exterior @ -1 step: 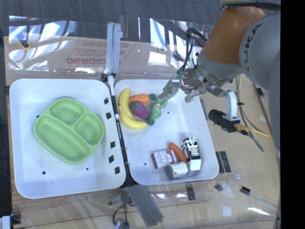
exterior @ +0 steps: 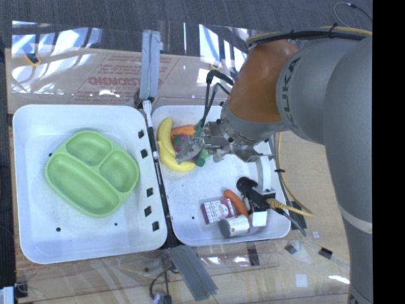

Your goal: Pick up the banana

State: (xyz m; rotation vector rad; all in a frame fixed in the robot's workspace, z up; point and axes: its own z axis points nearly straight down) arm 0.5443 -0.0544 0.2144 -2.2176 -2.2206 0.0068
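Camera view: curved yellow banana [exterior: 168,149], seemingly whole, lies in right bin [exterior: 190,223].

Bins: two, a left bin [exterior: 25,189] and a right bin [exterior: 199,233]. Green divided plate [exterior: 92,173]: one, left of centre. Banana [exterior: 168,149]: one. Small cans or jars, lower centre: apparently two, a red-labelled can [exterior: 217,211] and a white jar [exterior: 235,226].

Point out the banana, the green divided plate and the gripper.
banana [exterior: 166,149]: camera view, middle of its curved body.
green divided plate [exterior: 92,172]: camera view, central divider ridge.
gripper [exterior: 197,145]: camera view, at its fingertips.
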